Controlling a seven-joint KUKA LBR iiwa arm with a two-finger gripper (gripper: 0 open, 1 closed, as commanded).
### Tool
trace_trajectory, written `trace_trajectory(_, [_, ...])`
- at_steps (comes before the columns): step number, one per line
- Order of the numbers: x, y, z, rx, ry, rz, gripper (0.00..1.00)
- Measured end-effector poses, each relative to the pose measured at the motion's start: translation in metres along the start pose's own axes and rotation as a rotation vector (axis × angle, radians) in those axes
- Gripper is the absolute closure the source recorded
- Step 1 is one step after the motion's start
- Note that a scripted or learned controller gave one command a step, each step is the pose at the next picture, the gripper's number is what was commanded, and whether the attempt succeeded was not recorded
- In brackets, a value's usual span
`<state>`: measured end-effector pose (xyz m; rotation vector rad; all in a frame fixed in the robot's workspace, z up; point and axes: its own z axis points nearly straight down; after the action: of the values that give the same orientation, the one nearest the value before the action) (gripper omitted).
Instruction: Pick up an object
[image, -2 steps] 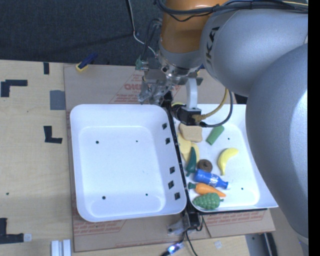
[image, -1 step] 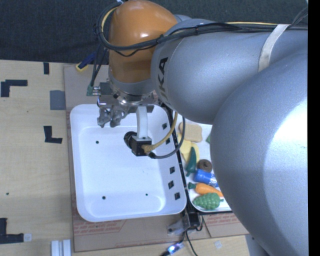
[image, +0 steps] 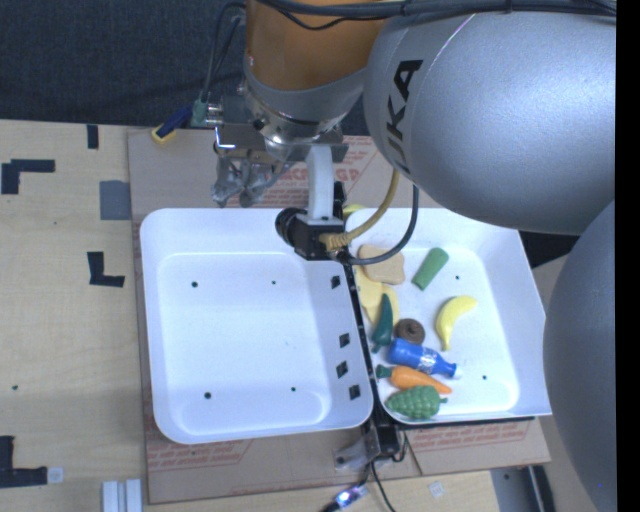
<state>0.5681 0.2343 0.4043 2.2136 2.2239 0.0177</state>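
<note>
1. camera view: two shallow white bins are seen side by side on a cardboard sheet (image: 170, 185) that is laid on the bench (image: 60, 330). the left bin (image: 158, 300) and the right bin (image: 500, 335) are set touching along their middle rims.
2. the grey arm (image: 500, 100) is seen reaching in from the right, and the gripper (image: 240, 190) is placed just beyond the far rim of the left bin, over the cardboard sheet. whether its jaws are open or closed cannot be told from this angle.
3. the objects to be picked are all found in the right bin, well apart from the gripper and crowded toward the bin's left side.
4. near the far wall, a tan piece (image: 382, 268) is seen with a green block (image: 432, 268) just beside it on the right.
5. a yellow banana (image: 455, 318) is laid alone toward the middle of the bin.
6. a long yellow piece (image: 370, 297) and a dark teal piece (image: 384, 320) are set against the middle rim, with a brown disc (image: 409, 330) just beside them.
7. toward the near wall, a blue bottle (image: 422, 357), an orange carrot (image: 420, 379) and a green bumpy piece (image: 415, 403) are stacked close together, each touching the next.
</note>
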Motion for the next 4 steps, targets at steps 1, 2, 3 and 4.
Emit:
trace_trajectory(1, [-0.001,0.028,-0.019,0.008,-0.006,0.003,1.00])
trace_trajectory(2, [0.000,0.023,-0.082,0.005,-0.003,0.001,1.00])
trace_trajectory(3, [0.000,0.006,-0.134,0.007,-0.003,0.001,1.00])
trace_trajectory(4, [0.000,0.006,-0.130,0.012,-0.007,0.003,0.00])
